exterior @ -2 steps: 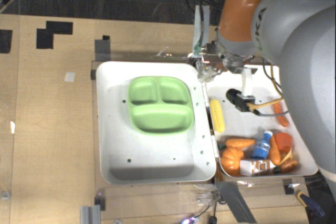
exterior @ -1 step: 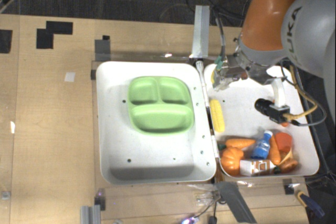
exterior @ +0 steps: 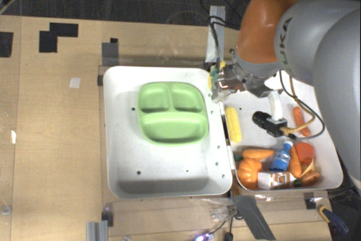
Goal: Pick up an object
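My gripper point(exterior: 221, 85) hangs over the far left corner of the right bin point(exterior: 333, 169), close to the wall between the two bins. Just below it a yellow corn cob point(exterior: 232, 124) lies lengthwise along that bin's left wall. The near end of the bin holds a pile: a carrot point(exterior: 257, 153), a round orange fruit point(exterior: 247, 169), a blue bottle point(exterior: 282, 156), a brown bottle with a white label point(exterior: 276, 180) and a red-orange piece point(exterior: 304, 152). Nothing shows between the gripper and these things.
The left bin point(exterior: 121, 138) holds a green divided plate point(exterior: 171, 111) in its middle. Another carrot point(exterior: 299, 119) and a white piece point(exterior: 276, 103) lie by the right bin's far side, partly under the arm. The big grey arm covers the upper right.
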